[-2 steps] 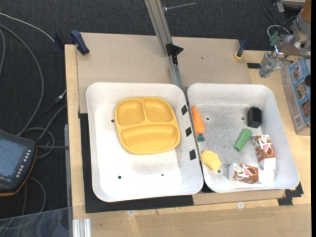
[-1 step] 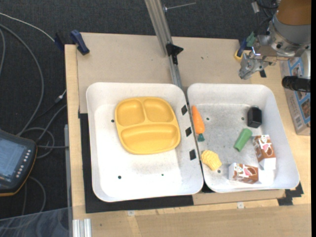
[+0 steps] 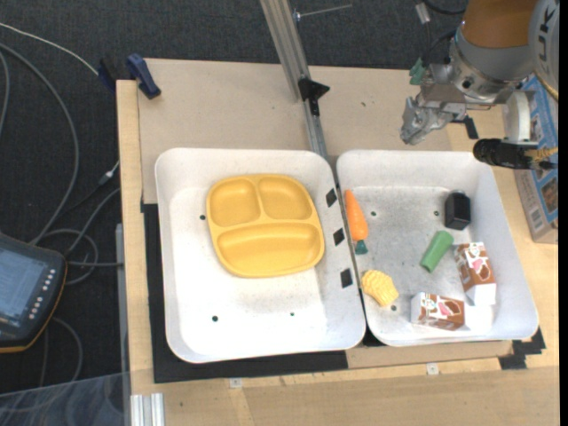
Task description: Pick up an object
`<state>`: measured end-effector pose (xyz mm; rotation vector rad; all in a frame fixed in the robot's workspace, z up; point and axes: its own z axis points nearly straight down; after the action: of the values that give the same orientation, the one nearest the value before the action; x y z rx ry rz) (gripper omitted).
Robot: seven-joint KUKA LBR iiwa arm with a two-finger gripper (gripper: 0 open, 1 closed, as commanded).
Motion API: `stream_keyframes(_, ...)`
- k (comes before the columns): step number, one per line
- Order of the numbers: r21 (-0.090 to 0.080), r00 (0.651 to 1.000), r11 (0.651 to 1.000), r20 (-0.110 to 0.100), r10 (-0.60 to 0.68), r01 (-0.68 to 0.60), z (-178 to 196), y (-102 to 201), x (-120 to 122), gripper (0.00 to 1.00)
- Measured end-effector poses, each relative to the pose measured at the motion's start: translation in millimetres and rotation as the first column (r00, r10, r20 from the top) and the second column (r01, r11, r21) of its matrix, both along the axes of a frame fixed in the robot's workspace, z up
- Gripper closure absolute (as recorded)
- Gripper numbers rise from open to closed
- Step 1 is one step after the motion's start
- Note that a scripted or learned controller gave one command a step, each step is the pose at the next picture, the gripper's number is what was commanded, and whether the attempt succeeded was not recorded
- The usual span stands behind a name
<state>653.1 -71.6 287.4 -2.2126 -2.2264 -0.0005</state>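
White bins (image 3: 177, 264) on wooden bench (image 3: 222, 105).

The arm (image 3: 501, 16) is cut off by the top edge. The tool (image 3: 417, 130) is too small to read. A blue box (image 3: 541, 176) at the counter's right runs off the frame.

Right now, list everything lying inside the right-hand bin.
The right bin holds a carrot, corn cob, green cylinder, black block and two milk cartons. Whatever lies beneath them is covered.
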Motion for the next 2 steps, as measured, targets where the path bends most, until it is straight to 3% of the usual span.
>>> stream_keyframes(2,0.001,1.0,1.0,-0.003,0.0,0.0,-37.0,108.2,-28.6,1.0)
